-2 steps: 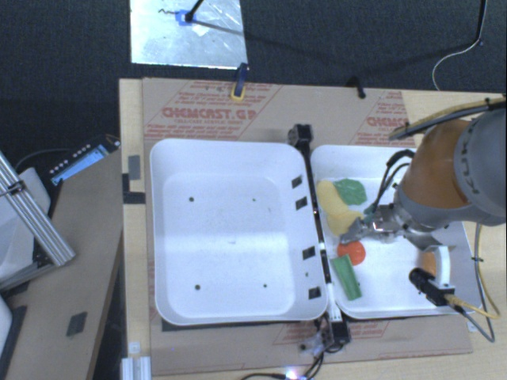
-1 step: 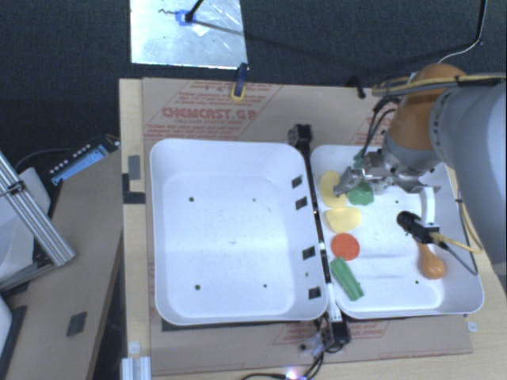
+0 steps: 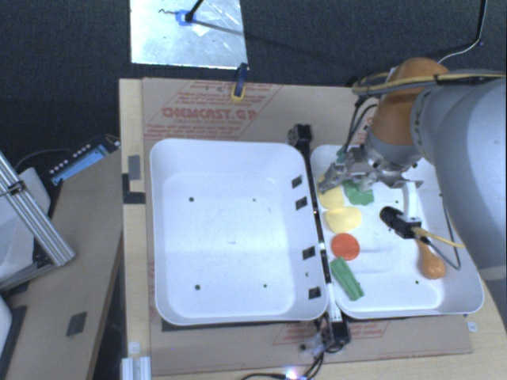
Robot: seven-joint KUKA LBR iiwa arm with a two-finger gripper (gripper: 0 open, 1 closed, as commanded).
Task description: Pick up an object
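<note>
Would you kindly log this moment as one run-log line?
gripper: low in right bin, beside yellow pieces | grasp: unconfirmed | red disc: untouched

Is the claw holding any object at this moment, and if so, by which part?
It cannot be told. The claw is low over the yellow piece and green piece in the right bin, but no grip is visible.

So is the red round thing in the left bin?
No, the red disc lies in the right bin, between a yellow piece and a green block.
</note>
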